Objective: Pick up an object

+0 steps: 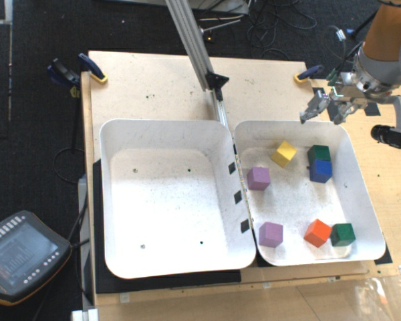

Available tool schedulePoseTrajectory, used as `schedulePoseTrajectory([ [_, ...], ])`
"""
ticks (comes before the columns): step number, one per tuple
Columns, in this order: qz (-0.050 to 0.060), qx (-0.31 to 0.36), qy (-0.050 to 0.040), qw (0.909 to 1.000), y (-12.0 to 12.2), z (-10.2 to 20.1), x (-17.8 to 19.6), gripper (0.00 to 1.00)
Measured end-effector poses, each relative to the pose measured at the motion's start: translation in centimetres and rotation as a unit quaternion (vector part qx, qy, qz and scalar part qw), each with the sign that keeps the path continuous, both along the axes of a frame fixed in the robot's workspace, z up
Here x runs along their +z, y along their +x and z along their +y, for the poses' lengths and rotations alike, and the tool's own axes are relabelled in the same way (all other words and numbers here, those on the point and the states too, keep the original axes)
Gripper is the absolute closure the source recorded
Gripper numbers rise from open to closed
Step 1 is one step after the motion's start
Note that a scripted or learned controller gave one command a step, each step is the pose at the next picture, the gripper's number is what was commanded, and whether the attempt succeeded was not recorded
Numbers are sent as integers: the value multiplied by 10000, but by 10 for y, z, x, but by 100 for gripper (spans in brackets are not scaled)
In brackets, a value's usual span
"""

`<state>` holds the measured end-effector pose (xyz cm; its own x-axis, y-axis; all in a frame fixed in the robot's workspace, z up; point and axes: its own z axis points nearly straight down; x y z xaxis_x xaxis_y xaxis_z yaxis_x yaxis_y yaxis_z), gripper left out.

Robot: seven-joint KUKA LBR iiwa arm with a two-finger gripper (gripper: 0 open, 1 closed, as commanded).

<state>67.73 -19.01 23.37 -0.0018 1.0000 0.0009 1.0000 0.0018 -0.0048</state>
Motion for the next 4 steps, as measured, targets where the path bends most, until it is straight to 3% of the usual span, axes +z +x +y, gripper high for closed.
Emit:
schedulePoseTrajectory([
  [1,-24,10,-10,10000,1,0,3,0],
  [3,3,10,-2,10000,-2,14,-109,0],
  [4,-95,21,-27,9999,3,14,-132,0],
])
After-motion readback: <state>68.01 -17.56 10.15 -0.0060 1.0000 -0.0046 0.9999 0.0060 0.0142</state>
